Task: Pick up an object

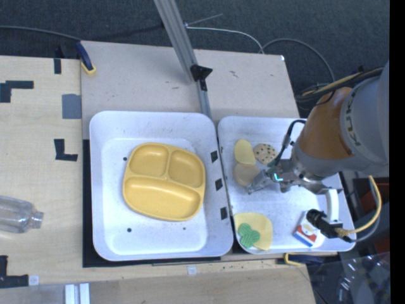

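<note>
My gripper (261, 181) hangs low over the middle of the right bin (286, 126), at the end of the grey arm with its orange band. Just left of it, touching or nearly touching its tip, lies a tan rounded piece (243, 173). A yellow rounded piece (243, 151) sits right behind the tan one. A speckled beige disc (265, 151) lies just behind the gripper. At the bin's front are a yellow plate with a green item (254, 232) and a small red, white and blue box (306, 234).
The left bin (107, 189) holds a yellow divided tray (164, 181). A metal pole (180, 33) slants down to the bins' shared back edge. A clear plastic bottle (18, 214) lies on the bench far left. Cables run behind and beside the right bin.
</note>
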Motion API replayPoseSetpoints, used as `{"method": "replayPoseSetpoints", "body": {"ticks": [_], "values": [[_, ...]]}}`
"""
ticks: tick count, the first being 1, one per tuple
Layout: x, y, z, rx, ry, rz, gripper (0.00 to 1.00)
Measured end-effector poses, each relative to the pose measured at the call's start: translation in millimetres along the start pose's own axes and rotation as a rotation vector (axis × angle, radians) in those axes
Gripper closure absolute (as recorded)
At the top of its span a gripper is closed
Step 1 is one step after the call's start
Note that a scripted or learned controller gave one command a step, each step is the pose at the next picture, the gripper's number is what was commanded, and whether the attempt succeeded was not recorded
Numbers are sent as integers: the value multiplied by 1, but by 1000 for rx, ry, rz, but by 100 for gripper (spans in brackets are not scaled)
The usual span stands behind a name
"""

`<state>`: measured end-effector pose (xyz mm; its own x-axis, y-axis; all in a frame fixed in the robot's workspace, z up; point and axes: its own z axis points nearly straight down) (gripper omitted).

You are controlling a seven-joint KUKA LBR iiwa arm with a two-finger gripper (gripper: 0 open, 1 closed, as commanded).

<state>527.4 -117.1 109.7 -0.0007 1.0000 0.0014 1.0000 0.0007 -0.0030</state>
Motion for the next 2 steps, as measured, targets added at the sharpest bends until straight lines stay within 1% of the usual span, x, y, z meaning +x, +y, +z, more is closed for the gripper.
{"method": "replayPoseSetpoints", "body": {"ticks": [1,2], "values": [[110,-7,-82,-6,3,-9,0],[154,21,-78,-2,0,-6,0]]}}
